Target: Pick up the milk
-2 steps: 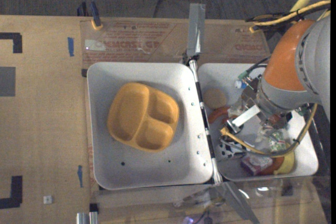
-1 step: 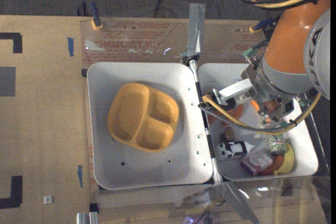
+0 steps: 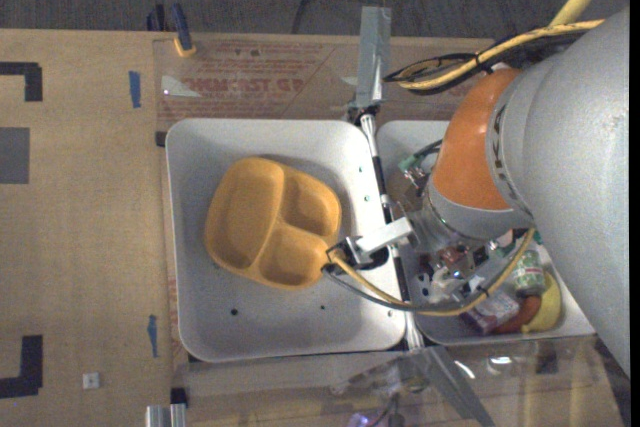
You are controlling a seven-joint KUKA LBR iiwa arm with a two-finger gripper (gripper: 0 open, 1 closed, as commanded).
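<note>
The grey arm with its orange band [image 3: 480,155] reaches down into the right bin [image 3: 398,137] and covers most of it. My gripper [image 3: 447,265] is low in that bin, under the wrist, among cables and packed items. Right beside it a small white and dark object [image 3: 428,283] pokes out; it may be the milk, but too little of it shows to tell. Nothing can be seen held by the gripper.
A yellow divided plate [image 3: 272,220] lies in the left bin [image 3: 200,295]. At the right bin's near corner lie a banana [image 3: 546,310], a purple packet [image 3: 490,317], a red item [image 3: 516,323] and a green-labelled item [image 3: 530,270]. A metal divider [image 3: 385,205] separates the bins.
</note>
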